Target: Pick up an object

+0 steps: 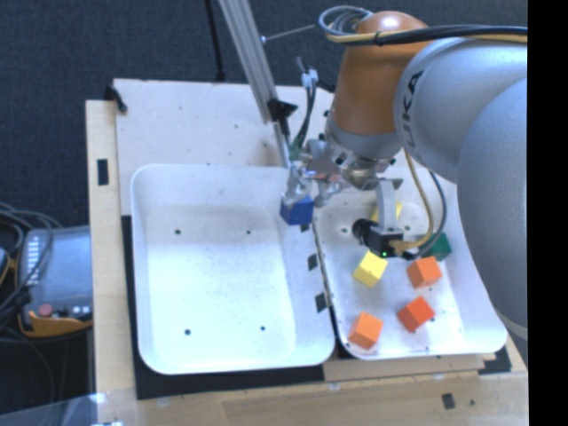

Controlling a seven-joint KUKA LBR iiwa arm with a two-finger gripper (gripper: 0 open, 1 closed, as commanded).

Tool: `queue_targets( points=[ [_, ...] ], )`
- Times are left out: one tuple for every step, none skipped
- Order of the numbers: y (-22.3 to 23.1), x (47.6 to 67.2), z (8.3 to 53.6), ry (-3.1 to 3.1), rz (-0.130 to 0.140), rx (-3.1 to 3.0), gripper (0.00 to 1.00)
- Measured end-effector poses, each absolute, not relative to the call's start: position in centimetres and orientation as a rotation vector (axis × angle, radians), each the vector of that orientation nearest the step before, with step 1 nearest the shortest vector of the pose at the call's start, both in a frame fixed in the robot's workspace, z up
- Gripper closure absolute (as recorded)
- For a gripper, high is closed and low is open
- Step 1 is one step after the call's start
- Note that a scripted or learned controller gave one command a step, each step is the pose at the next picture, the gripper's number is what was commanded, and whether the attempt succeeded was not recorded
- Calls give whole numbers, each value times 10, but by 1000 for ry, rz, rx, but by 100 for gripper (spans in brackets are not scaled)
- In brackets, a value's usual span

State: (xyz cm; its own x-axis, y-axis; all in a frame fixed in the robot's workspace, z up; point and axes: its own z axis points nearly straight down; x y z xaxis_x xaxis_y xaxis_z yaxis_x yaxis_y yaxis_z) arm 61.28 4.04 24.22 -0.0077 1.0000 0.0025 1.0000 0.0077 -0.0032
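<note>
Cut off at the right edge: arm (461,105). Half hidden behind wrist hardware: green block (440,245) at 3 o'clock in right bin (479,327), plus yellow piece (390,211) near 12. Bin's upper rim hidden likewise.

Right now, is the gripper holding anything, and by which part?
Yes: the gripper holds a small blue block by its upper part, fingers closed on its sides, above the seam between the two white bins.
</note>
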Motion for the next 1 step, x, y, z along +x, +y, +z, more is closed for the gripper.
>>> queue_targets(
  points=[
    [82, 601, 240, -2226, 5, -2211, 100]
  ],
)
